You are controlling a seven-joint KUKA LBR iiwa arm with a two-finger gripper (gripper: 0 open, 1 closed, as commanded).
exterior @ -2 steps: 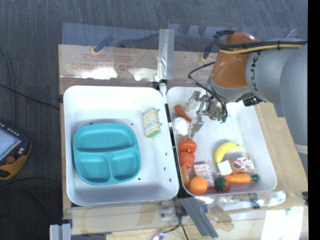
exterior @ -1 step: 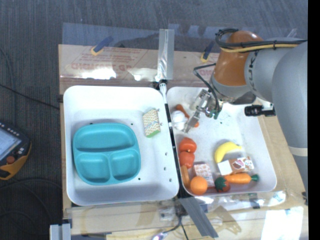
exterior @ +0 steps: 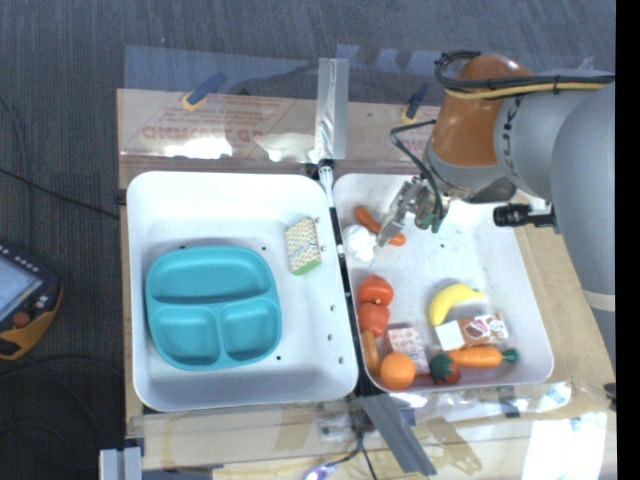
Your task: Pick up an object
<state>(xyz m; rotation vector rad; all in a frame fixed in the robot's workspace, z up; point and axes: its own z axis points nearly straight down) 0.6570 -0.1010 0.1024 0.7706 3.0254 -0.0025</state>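
A small orange carrot-like piece (exterior: pixel 372 221) lies in the right bin (exterior: pixel 527 298), just left of and touching the end effector (exterior: pixel 404 220), whose grip I cannot tell; no writing on it is legible.

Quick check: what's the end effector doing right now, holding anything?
End effector: in the right bin near its far left corner, at a small orange piece; whether it grips it cannot be told.

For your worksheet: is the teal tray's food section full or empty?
Empty: the tray shows bare teal in all three compartments; the sponge lies outside it.
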